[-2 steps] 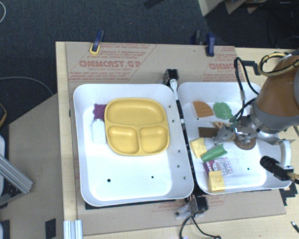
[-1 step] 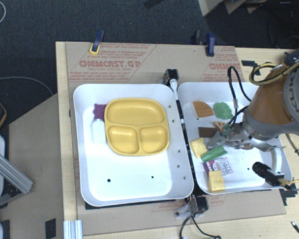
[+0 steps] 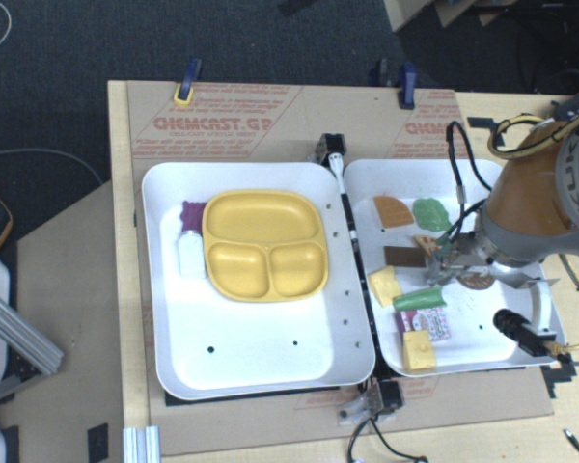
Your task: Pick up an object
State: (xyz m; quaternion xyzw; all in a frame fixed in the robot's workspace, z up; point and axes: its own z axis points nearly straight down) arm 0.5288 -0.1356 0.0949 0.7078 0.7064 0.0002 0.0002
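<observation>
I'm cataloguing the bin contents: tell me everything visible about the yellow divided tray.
The yellow divided tray looks like matte plastic, with rounded corners, one wide compartment at the far side and two smaller ones nearer the camera. It lies flat, open side up, in the left bin, resting partly over a purple item and beside a white item.

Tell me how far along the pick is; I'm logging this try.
Done: the arm has reached into the right bin, and the gripper sits low among the clutter, just above the green object and beside the brown block. In hand: nothing visibly between its fingers. Left: gripping one item and lifting it clear.
</observation>
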